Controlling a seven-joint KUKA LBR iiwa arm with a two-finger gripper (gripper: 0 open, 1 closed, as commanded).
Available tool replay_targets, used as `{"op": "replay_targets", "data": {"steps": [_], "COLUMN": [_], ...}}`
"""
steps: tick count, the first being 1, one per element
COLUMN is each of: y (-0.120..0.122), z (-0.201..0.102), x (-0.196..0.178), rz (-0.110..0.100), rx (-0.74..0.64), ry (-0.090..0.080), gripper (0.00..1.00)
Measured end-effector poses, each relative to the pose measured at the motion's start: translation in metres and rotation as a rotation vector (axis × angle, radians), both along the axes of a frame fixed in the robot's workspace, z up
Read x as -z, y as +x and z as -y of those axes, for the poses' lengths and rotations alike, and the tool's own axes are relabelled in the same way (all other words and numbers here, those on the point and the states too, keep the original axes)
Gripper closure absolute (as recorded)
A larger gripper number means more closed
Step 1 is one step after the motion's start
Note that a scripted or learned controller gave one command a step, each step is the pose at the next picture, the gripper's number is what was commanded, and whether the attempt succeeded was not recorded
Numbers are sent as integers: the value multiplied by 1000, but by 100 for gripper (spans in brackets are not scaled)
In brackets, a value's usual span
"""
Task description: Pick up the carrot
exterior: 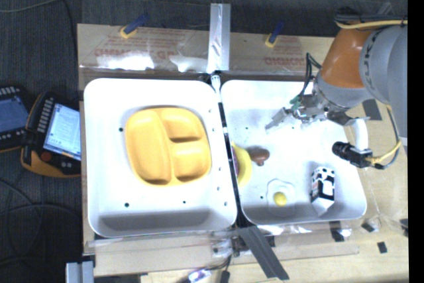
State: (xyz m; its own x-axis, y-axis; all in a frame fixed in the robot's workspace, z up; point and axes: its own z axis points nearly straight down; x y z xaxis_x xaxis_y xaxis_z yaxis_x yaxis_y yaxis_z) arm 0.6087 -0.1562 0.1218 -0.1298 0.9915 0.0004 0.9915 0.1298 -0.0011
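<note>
**Clerk:** Item one, the gripper [281, 117]. How is it entered?

**Keeper:** It is recorded above the upper middle of the right bin [298, 212], pointed down and to the left. Whether it is spread or closed cannot be made out at this slant. Nothing is seen held in it. The grey arm [387, 69] with its orange band [344, 59] is logged behind it, reaching in from the right.

**Clerk:** And the task's thing?

**Keeper:** The carrot [260, 156] is entered with reserve: a small reddish-brown piece, too small for its shape to be confirmed. It is placed on the floor of the right bin, left of centre, below and to the left of the gripper and apart from it. It is flanked on its left by a yellow object [242, 166], set against the bin's left wall and just beside it.

**Clerk:** Other contents of that bin?

**Keeper:** A white piece with a yellow centre [279, 195] is listed near the front wall. A black-and-white carton [322, 185] is listed to its right, well apart from the carrot.

**Clerk:** The left bin [106, 209]?

**Keeper:** One yellow divided plate [169, 146] is catalogued, laid flat in the middle.

**Clerk:** Surroundings?

**Keeper:** A metal post [219, 36] is noted at the back, where the two bins meet. Two clamps [132, 25] are noted along the bench's rear edge. A handheld device with a lit screen [56, 136] is noted on the dark floor to the left of the bench.
</note>
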Motion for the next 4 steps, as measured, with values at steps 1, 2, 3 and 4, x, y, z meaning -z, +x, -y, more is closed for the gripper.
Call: {"op": "replay_targets", "data": {"steps": [1, 2, 3, 4], "y": [-65, -65, -111, -117], "z": [-11, -11, -41, -34], "x": [31, 31, 30, 30], "rz": [16, 16, 21, 23], "rx": [-261, -261, -458, -636], "ry": [-6, -6, -11, -11], "gripper": [0, 0, 0, 0]}}
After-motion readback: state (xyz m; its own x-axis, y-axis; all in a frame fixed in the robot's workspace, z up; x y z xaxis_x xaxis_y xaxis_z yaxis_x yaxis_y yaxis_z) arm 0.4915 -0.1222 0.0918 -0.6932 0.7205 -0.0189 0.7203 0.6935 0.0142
